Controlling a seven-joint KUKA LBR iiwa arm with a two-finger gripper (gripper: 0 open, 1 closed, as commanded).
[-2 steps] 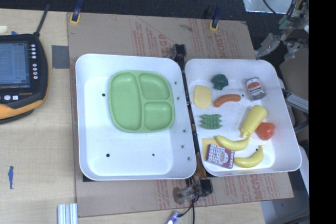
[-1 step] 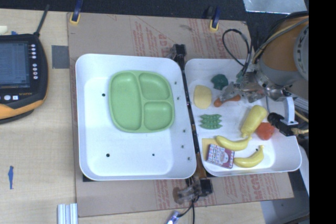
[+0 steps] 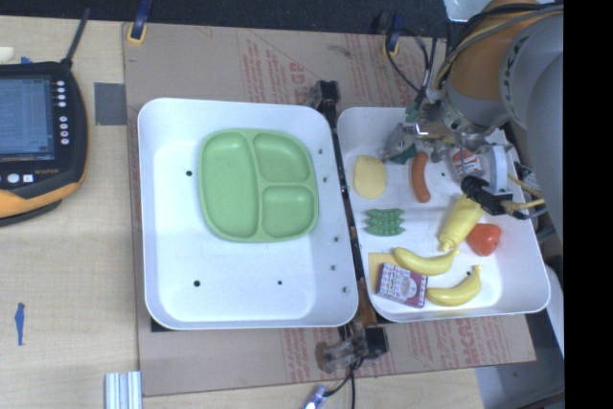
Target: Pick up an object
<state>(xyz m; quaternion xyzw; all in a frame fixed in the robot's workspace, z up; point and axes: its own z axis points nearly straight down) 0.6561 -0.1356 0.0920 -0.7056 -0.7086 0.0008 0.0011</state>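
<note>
Orange sausage [image 3: 420, 179] lies just below the hand [image 3: 414, 137].

The right bin [image 3: 536, 297] holds several small toy foods. A pale yellow rounded piece [image 3: 370, 176] lies near its left wall, and just right of it a red-orange sausage [image 3: 420, 178] lies almost upright in the view. Below the yellow piece is a green pea pod [image 3: 384, 222], lying across. A yellow squeeze bottle [image 3: 459, 222] lies tilted, and a red tomato-like piece [image 3: 484, 238] touches its right side. Two bananas lie near the front: one banana [image 3: 424, 261] under the bottle, and a second banana [image 3: 456, 290] closer to the front wall. A small red and white box [image 3: 399, 284] lies flat between them, at the left.
</note>
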